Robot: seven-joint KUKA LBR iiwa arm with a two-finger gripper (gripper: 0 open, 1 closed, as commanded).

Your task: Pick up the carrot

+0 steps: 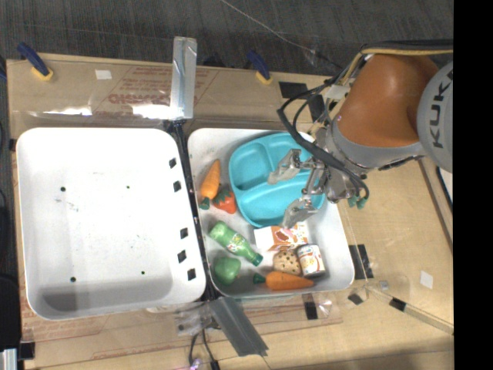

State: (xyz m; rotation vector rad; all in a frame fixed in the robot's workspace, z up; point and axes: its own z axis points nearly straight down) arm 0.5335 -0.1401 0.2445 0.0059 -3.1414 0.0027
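Two carrots lie in the right bin, one at its near edge beside a can, while the empty gripper, fingers spread, hovers over the blue tray, so approach seems unfinished, needing descent onto one.

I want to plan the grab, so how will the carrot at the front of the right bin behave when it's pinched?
The carrot looks like smooth moulded plastic, so probably stiff, light and a bit slippery. Its tapered round shape suggests it could roll or squirt sideways. It lies against the bin wall, beside a small can, so access looks tight.
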